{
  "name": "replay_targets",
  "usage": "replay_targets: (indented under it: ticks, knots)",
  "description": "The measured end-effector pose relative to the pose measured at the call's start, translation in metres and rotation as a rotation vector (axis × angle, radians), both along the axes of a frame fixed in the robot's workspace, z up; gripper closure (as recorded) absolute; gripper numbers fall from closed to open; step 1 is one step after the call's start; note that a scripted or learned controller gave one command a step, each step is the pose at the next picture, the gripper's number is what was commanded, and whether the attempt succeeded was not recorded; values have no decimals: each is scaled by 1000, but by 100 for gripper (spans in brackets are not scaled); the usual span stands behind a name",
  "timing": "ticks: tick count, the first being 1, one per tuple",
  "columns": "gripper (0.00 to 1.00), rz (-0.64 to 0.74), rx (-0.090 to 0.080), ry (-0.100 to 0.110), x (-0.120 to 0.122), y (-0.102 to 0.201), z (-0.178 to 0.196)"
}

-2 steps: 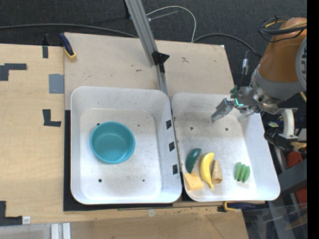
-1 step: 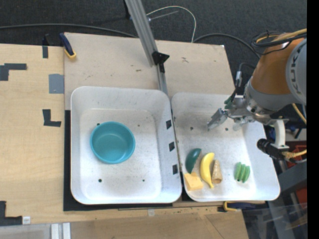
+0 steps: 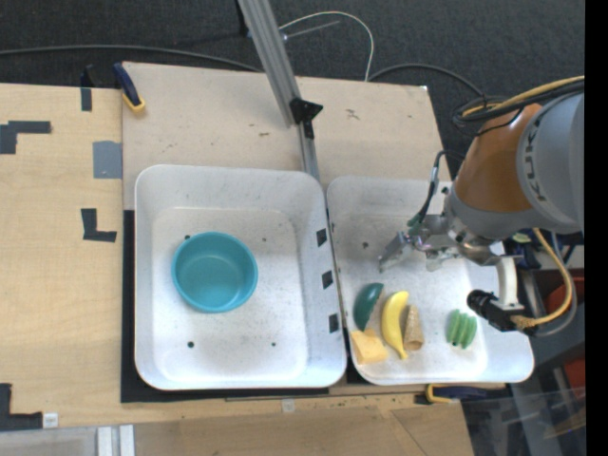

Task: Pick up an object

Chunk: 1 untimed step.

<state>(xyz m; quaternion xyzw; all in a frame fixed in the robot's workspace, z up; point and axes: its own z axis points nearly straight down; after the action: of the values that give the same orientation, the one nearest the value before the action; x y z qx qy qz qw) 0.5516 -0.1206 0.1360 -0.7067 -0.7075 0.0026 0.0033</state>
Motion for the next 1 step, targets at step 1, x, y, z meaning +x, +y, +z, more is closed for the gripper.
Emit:
replay_targets:
  ticks: [1]
  knots:
    - [0,0,-2,-8,0,0,-47]
